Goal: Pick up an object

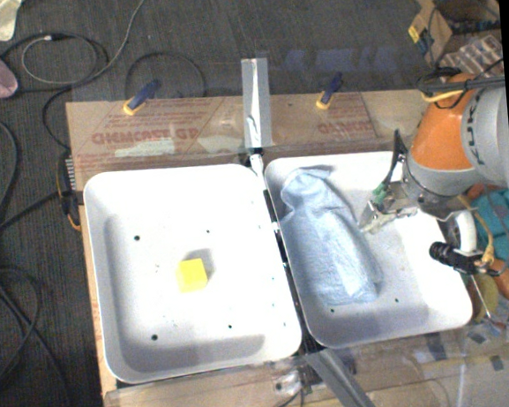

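progress: nothing lifted yet | claw [373, 217] beside pale blue cloth [328, 236] in right bin [441, 306], we cannot tell its opening | yellow block [193, 274] untouched in left bin [114, 219]

We see the bench [221, 126], topped with brown cardboard, carrying two white bins side by side: the left bin [113, 210] and the right bin [423, 303]. A grey strip [256, 100] lies on the cardboard behind their shared edge.

Block [193, 274] in left bin [112, 197]
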Controlling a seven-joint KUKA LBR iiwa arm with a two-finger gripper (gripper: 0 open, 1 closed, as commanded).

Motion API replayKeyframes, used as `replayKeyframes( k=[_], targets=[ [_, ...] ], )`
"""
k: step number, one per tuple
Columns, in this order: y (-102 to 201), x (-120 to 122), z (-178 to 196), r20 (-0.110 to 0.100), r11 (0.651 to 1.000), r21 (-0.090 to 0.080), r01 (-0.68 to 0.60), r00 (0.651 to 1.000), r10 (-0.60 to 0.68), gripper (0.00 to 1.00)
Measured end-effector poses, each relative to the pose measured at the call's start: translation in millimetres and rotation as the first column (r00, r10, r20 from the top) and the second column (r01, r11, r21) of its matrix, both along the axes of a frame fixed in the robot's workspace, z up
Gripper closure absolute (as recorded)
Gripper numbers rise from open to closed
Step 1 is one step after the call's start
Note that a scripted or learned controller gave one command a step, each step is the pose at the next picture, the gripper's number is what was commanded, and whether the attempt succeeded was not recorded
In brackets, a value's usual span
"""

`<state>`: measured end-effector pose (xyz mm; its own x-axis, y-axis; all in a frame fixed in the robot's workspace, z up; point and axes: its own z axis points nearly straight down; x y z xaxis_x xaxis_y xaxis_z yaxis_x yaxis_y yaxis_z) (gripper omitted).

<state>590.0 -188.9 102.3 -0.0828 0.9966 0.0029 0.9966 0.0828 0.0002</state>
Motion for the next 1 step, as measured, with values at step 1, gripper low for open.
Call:
replayKeyframes(
  k=[1],
  targets=[
    [-0.1,-0.1,0.0,0.000,1.000,0.000,0.000,1.000,0.000,0.00]
  ],
)
